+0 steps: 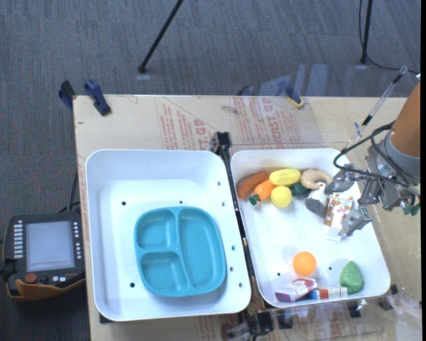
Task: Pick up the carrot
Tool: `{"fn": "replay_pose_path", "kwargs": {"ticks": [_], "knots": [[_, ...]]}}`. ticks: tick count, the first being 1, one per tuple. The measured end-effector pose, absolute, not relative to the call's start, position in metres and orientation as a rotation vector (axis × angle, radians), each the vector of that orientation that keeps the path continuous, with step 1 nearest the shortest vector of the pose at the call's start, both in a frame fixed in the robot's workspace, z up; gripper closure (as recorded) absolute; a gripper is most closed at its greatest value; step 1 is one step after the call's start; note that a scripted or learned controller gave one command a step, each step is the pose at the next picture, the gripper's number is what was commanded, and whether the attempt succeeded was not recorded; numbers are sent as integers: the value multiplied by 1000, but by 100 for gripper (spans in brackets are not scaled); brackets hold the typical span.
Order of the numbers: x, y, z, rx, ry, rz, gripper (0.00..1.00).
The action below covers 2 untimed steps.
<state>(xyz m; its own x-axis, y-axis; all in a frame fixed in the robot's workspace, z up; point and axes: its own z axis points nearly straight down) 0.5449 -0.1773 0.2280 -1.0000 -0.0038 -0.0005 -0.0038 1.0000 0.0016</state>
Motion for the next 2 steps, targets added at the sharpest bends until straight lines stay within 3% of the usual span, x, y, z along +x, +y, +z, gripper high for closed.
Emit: {"fn": "replay_pose_path", "kwargs": {"ticks": [1, 2], "knots": [[534, -141, 145, -135, 3148, 9, 0], [495, -102, 89, -316, 3114, 2, 0]]}}
